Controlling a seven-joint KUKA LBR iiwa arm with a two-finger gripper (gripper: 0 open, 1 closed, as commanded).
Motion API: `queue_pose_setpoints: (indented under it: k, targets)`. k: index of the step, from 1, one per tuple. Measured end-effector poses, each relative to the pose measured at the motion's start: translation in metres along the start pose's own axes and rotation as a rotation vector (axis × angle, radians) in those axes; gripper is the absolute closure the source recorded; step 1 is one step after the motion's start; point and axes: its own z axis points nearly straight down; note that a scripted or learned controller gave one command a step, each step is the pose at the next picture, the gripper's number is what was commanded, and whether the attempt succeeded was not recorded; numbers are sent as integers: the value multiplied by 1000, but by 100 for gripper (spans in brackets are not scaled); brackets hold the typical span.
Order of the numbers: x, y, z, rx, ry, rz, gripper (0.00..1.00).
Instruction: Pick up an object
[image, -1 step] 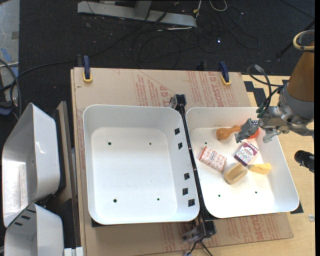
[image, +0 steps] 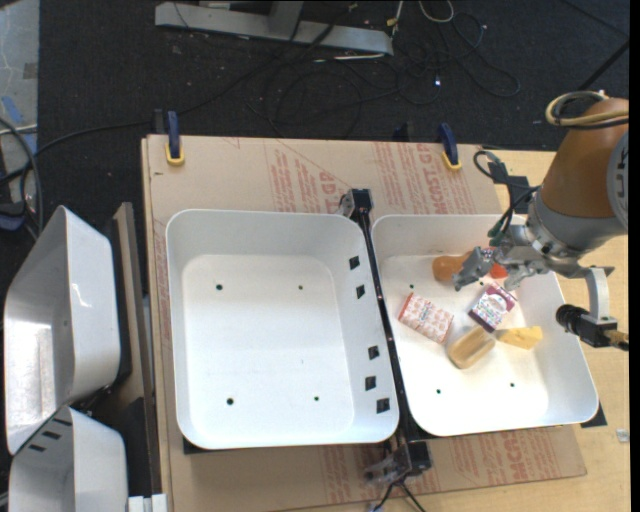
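Observation:
Several small objects lie in the right bin (image: 520, 410). An orange rounded piece (image: 447, 267) rests near the back. A pink and white box (image: 427, 317) lies in the middle, with a purple and white packet (image: 491, 308) to its right. In front of them are a tan oblong piece (image: 470, 347) and a yellow wedge (image: 522, 337). My gripper (image: 481, 271) hangs low over the back of this bin, just right of the orange piece and above the purple packet. The wrist hides what is under it.
The left bin (image: 190, 330) stands beside the right one, with a black divider strip (image: 375, 320) between them. Two more white tubs (image: 55, 320) stand off the bench at the far left. Yellow clamps (image: 175, 150) hold the board's back edge.

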Motion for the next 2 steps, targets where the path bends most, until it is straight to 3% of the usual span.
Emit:
queue_pose_setpoints:
  k: [1, 2]
  targets:
    - [12, -42, 80, -12, 2, 2, 0]
    - [21, 51, 76, -17, -2, -9, 0]
